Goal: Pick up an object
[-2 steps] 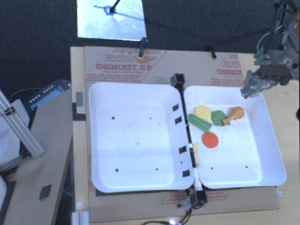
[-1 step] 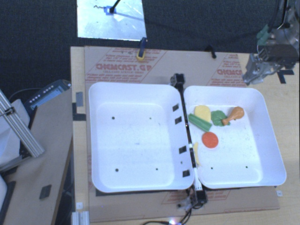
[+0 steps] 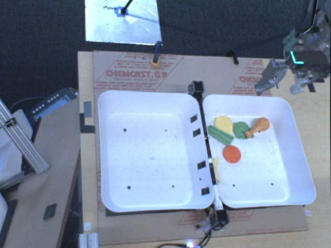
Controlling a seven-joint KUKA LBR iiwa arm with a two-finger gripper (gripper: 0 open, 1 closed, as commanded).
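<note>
**Claw spread above the right bin's far corner**

Gripper (image 3: pixel 283 81) hangs with fingers apart, holding nothing, beyond the right bin (image 3: pixel 295 190). Inside lie a yellow piece (image 3: pixel 223 123), green pieces (image 3: pixel 230 133), drumstick (image 3: pixel 257 126) and red disc (image 3: pixel 232 154)

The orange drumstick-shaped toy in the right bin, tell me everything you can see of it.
The orange drumstick-shaped toy looks like plastic: a rounded brown-orange head with a thin orange handle. It lies flat on the floor of the right white bin, near the far wall, handle pointing down-left, its tip touching or overlapping the green block-shaped toy. Nothing grips it.
</note>
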